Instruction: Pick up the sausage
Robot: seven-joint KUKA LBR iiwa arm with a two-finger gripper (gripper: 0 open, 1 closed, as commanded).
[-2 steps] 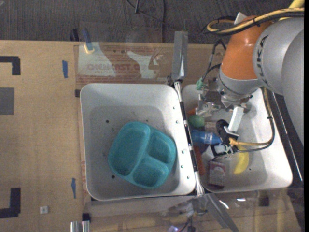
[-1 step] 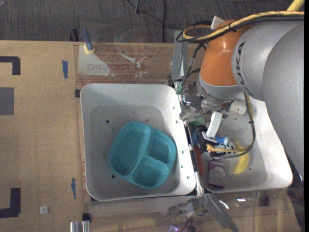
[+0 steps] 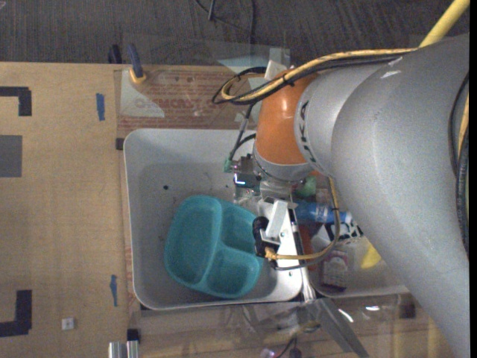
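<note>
My arm reaches in from the right, and its orange-banded wrist hangs over the divide between the two white bins. The gripper points down at the right side of the left bin, just above the upper right corner of a teal divided tray. The wrist covers whatever lies under the gripper. I cannot pick out a sausage among the things in view.
The teal tray fills the lower middle of the left bin. In the right bin, partly behind the arm, lie a blue bottle, a green object, a reddish packet and a yellow piece.
</note>
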